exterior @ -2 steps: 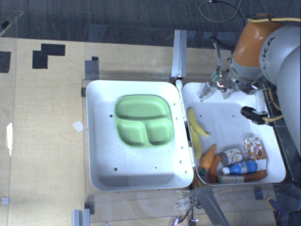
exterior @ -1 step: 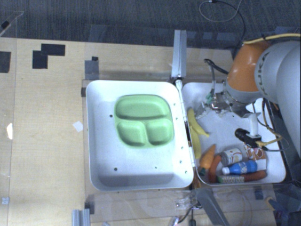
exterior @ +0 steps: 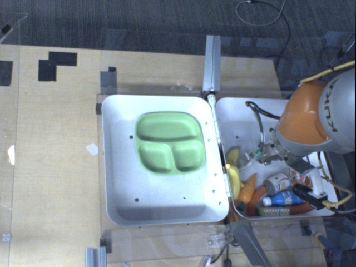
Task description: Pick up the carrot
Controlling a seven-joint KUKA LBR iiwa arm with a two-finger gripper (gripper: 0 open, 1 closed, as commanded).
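Orange carrot (exterior: 247, 187) lay at right bin (exterior: 236, 121) front-left corner, against banana (exterior: 233, 181). Jaws' state: cannot tell. Best approached clear of banana.

Seen from above, my grey arm (exterior: 328, 121) with its orange band reaches in from the right over the right bin (exterior: 239, 113), my gripper (exterior: 261, 153) low among the clutter. The carrot (exterior: 247, 188) lies near the bin's front left corner, beside a yellow banana (exterior: 234, 179), with a can (exterior: 277, 182) and a blue-capped bottle (exterior: 282, 199) just to its right. In the left bin (exterior: 117, 149) sits a green divided tray (exterior: 169, 141). Both bins rest on the wooden bench (exterior: 50, 166).
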